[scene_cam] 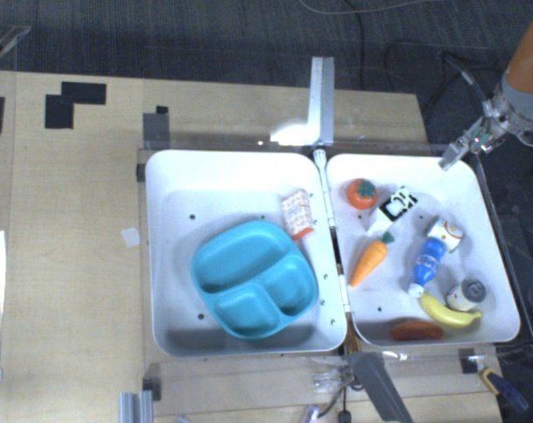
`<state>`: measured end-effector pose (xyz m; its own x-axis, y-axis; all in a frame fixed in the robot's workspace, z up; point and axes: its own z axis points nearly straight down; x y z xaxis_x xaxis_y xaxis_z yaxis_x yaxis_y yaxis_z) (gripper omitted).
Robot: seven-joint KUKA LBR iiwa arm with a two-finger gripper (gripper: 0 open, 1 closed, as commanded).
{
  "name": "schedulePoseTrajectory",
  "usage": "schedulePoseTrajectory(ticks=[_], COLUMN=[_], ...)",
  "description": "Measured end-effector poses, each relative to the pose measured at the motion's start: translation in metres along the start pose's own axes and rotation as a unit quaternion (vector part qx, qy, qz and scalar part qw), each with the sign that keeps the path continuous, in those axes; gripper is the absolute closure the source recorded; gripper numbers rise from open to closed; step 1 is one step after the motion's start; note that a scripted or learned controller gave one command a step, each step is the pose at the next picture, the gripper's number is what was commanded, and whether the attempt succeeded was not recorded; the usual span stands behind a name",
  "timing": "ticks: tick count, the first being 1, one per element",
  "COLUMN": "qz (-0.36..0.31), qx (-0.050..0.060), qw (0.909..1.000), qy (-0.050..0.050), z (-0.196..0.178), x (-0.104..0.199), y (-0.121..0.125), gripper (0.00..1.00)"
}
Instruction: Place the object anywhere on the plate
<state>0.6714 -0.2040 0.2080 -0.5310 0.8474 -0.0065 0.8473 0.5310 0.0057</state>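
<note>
Above the far right corner of the right bin (499, 320), your arm's gripper (451, 157) hangs with nothing between its fingers; whether they are spread or closed you cannot tell at this size. Every candidate for the task lies below and to the left of it, toward the bench's near edge.

You have a tomato (363, 193) closest to the divider, a small black-and-white block (397, 204) just beside it, a carrot (369, 259), a blue-and-white bottle (430, 260), a banana (449, 310), a small grey can (471, 291) touching the banana's far side, and a brown sausage (416, 330) along the near wall. Which one the program means to take is not settled by this view.

Your target, the blue plate (254, 278), sits in the left bin (165, 263), well apart from the gripper and across the divider; a small wrapped snack (297, 212) lies just beyond its far rim.

The relation that matters: the carrot's long axis runs diagonally, tip toward the near left, and the bottle lies roughly parallel to it. By this reading, you would want the fingers to close across those axes, not along them. Nothing has yet been picked, so the task looks to be at its start.
</note>
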Motion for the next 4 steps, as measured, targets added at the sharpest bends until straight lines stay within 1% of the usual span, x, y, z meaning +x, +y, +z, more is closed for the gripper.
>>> schedulePoseTrajectory(ticks=[1,2,3,4], qz=[-0.146,-0.202,-0.182,-0.264], qx=[-0.003,0.0,-0.001,-0.001], qw=[0.9893,0.9795,0.9834,0.9645], qy=[-0.004,0.002,0.001,0.001], z=[0.079,0.076,0.094,0.021], x=[0.069,0.1,0.111,0.203], y=[-0.014,-0.04,-0.022,0.001], gripper=[1.0,1.0,1.0,1.0])
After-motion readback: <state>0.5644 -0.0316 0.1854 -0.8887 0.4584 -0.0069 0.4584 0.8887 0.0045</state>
